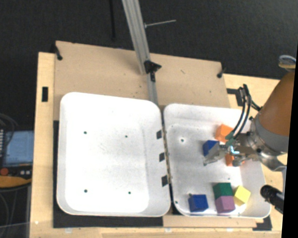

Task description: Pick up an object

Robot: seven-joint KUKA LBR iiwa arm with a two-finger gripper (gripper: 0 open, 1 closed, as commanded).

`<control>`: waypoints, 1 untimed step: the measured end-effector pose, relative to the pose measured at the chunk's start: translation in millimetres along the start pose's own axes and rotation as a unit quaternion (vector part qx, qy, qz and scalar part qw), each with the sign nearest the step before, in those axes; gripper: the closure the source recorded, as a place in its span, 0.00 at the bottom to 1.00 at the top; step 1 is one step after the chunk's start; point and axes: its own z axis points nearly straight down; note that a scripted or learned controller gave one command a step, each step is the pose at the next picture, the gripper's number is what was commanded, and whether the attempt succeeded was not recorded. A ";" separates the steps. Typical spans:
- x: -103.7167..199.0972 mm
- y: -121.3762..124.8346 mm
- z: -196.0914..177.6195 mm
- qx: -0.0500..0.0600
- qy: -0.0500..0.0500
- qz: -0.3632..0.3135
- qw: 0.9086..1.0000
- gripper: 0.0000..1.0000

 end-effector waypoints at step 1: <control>-0.2 0.6 -2.0 -0.003 0.000 0.002 1.000 0.00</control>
